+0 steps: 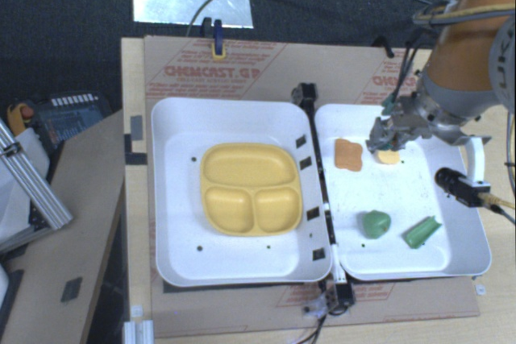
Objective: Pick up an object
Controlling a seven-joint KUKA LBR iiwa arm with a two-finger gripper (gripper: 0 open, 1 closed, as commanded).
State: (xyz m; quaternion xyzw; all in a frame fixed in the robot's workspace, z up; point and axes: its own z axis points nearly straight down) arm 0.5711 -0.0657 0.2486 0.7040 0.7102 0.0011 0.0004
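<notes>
1. While the claw (389,142) sits low over the far part of the right bin (459,254), you cannot tell from this slanted view whether it is apart or together; the wrist housing hides its tips.
2. You see a small pale yellow piece (390,158) just under and in front of the claw, touching it or nearly so. Nothing shows it clamped or lifted, so judge the pick as not yet done.
3. Just beside that piece, toward the divider, lies an orange piece (348,155), flat on the bin floor and apart from the claw.
4. Nearer the front of the same bin you find a round green object (375,222) and a longer green object (422,231), close together and well away from the claw.
5. Across the divider, the left bin (173,173) holds a yellow compartment tray (250,188), untouched.
6. Your reckoning: the approach looks made, probably for the yellow piece; the grasp itself, if any, and the lift remain to be shown.
</notes>
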